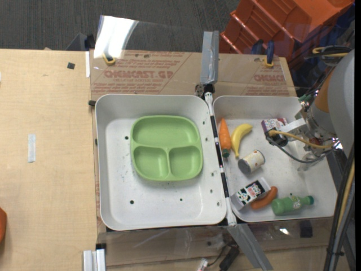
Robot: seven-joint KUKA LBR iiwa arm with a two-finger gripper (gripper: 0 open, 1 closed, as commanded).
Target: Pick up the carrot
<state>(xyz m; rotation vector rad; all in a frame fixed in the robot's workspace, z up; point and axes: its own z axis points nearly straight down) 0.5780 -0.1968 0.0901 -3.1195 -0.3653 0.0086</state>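
In the camera view, the carrot [224, 135] is seen in the right bin [318, 176], laid lengthwise close along that bin's left wall, beside the divide between the two bins. A banana [241, 137] is set just beside it on the right, and whether the two touch cannot be settled. A small pale cup [251, 161] on its side is found just below the banana. Along the near wall a small carton [250, 192], a sausage [264, 199] and a green bottle [292, 204] are ranged, the sausage lying against the carton. A small packet [273, 125] is placed towards the far wall. Bare white floor is left open in the middle and right of this bin. The gripper [304, 143] is held over the bin's right part, well apart from the carrot; how far it is opened cannot be told, and nothing is seen held in it. The left bin [113, 168] is taken up by a green divided plate [167, 147], with a margin of bare floor left all round it. Both bins are borne on a pale wooden bench [45, 151], with a cardboard sheet [169, 72] lying behind them. Dark carpet and orange crates [282, 10] are seen beyond the far edge.
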